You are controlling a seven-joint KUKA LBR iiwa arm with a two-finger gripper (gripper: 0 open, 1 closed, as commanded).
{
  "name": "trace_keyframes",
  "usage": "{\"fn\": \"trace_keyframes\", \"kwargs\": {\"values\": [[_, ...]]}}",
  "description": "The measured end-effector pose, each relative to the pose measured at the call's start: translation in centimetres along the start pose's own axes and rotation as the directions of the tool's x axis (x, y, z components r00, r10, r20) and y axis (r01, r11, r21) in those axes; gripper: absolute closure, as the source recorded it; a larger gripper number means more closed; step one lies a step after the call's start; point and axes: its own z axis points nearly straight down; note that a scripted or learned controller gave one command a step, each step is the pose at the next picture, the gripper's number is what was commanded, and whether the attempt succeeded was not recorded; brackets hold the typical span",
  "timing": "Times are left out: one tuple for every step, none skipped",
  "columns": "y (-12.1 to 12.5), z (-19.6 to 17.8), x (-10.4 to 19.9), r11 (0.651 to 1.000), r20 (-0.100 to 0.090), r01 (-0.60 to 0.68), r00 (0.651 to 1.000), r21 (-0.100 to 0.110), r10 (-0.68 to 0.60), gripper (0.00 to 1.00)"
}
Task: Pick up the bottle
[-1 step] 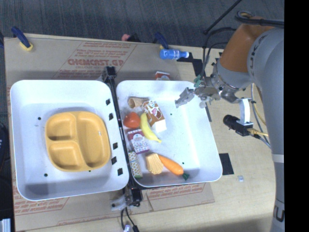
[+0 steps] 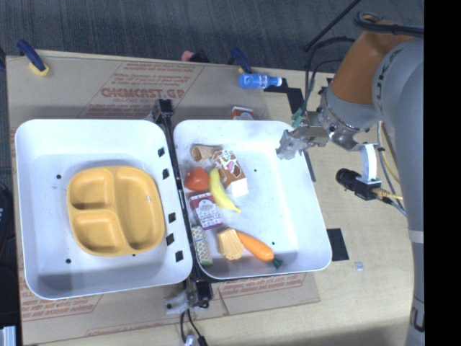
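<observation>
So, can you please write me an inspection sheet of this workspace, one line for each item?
Surface: cardboard-covered bench bearing left white bin and right white bin.
Job's things: blue plastic bottle lying on the cardboard behind the right bin, outside both bins.
Clutter: yellow divided tray in left bin; yellow banana, orange carrot, red tomato, small cartons in right bin.
Grippers: gripper over right bin's far right corner; jaws unclear.
Cables: black cables near arm.
Surroundings: dark carpet.

Yellow tray (image 2: 115, 209), orange carrot (image 2: 255, 246) (green-tipped), blue bottle (image 2: 253, 81), white bins (image 2: 302, 215).
</observation>
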Motion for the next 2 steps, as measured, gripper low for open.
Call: {"fn": "trace_keyframes", "kwargs": {"values": [[-6.3, 0.4, -0.1, 0.975, 0.0, 0.223, 0.975, -0.002, -0.223, 1.0], [-12.8, -1.0, -0.1, 0.952, 0.001, 0.306, 0.952, -0.002, -0.306, 1.0]]}}
